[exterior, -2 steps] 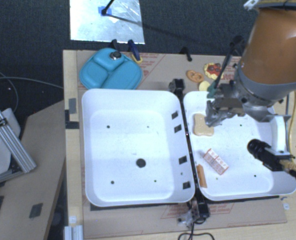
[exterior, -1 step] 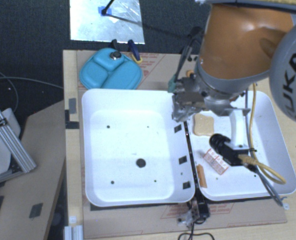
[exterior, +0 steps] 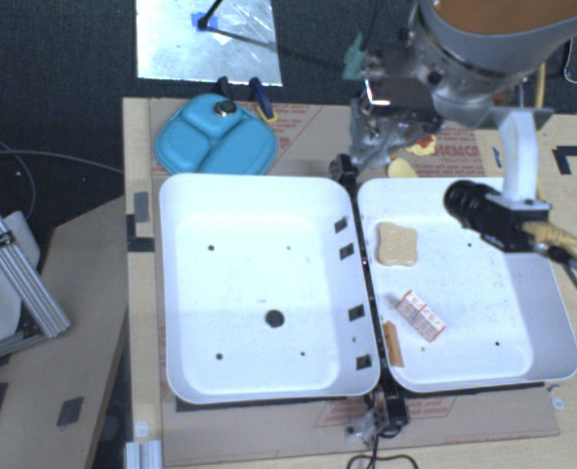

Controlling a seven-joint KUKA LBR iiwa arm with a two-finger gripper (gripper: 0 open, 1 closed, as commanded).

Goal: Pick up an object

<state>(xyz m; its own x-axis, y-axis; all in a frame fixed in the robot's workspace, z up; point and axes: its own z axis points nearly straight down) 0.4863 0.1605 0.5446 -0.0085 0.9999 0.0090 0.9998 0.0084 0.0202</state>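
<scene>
I see arm over right bin's [exterior: 552,350] far edge; pincer [exterior: 378,137] near bin corner, finger state: cannot tell. Tan bread-like piece [exterior: 397,244], small red-white box [exterior: 421,316], thin brown stick [exterior: 392,343] lie in right bin. Left bin [exterior: 185,262] alongside.

The arm [exterior: 503,8] is cut off by the frame's top right edge, its bulk hides the gripper [exterior: 381,135] fingers and part of a yellow object [exterior: 402,169] behind the right bin [exterior: 552,291].
</scene>
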